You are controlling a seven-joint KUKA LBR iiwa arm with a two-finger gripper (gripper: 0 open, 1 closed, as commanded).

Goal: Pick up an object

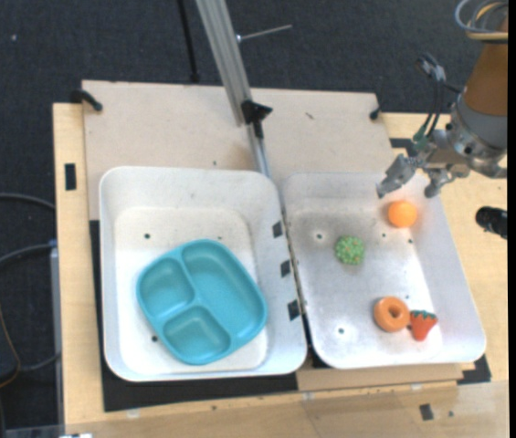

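My one fixed camera, mounted above the bench (239, 126), looking down at a slant, both white bins (121, 208) in frame, arm (488, 89) entering from the right

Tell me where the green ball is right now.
The green ball lies mid right bin, left of and below the orange ball, above the donut.

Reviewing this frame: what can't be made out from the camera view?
- Hand: small and blurred at the right bin's far edge; its height above the bin is unclear.
- Arm's upper part: cut off by the view's top right edge.
- Red object: too small to identify; contact with the orange ring is unclear.
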